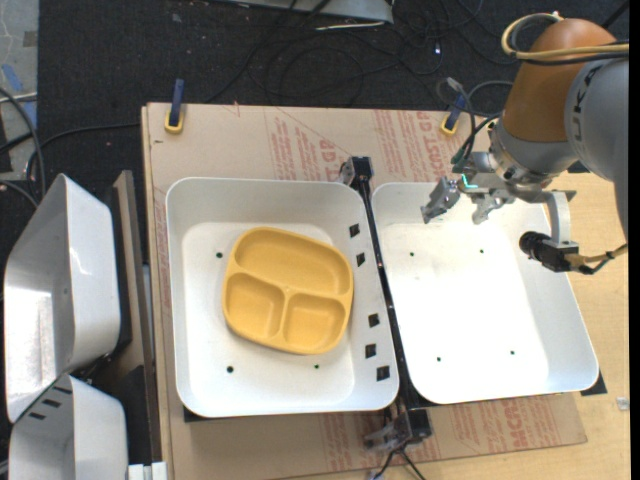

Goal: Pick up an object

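Observation:
A yellow divided plate [288, 290] with three compartments lies flat in the middle of the left white bin [195, 218]. My gripper [461, 205] hangs over the far edge of the right white bin [560, 358], well to the right of the plate. Its two fingers are spread apart with nothing between them. The grey arm with its orange band [555, 63] comes in from the upper right.
A black divider with clips [375, 288] runs between the two bins. White tubs [55, 268] stand at the far left beside the bench. Cardboard [270, 138] lies under the bins, held by yellow-blue clamps [175, 108] at the back. Cables trail over the dark floor behind.

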Robot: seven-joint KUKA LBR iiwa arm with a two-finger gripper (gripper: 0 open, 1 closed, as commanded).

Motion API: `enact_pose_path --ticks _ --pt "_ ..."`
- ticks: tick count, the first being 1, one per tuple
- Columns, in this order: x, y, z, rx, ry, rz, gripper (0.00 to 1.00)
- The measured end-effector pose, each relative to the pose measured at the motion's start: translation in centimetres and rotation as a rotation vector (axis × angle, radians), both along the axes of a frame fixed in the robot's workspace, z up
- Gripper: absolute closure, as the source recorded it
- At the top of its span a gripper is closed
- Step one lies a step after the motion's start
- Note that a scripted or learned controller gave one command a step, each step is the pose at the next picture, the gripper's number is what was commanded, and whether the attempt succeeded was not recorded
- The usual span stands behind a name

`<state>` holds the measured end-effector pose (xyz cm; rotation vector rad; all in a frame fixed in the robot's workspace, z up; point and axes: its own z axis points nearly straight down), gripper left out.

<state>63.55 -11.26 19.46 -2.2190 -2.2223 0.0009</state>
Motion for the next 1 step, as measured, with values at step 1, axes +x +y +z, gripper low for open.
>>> enact_pose_path --ticks 1 --pt "0.02 0.0 0.03 0.0 -0.001 0.0 0.0"
